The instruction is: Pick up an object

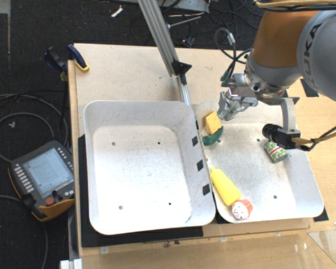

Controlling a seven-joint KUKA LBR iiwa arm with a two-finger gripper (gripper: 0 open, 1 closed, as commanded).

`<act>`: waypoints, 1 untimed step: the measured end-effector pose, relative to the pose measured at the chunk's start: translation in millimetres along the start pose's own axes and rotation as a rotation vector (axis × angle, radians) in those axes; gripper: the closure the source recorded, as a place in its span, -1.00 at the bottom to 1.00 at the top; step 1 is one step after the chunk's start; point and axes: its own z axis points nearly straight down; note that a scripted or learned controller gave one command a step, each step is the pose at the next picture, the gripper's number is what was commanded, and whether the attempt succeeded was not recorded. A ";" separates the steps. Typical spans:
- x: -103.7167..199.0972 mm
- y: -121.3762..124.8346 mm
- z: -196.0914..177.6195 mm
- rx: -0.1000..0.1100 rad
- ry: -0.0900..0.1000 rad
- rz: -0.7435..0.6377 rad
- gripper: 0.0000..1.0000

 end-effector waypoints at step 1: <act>43.7 17.4 23.6 0.002 0.000 0.000 1.00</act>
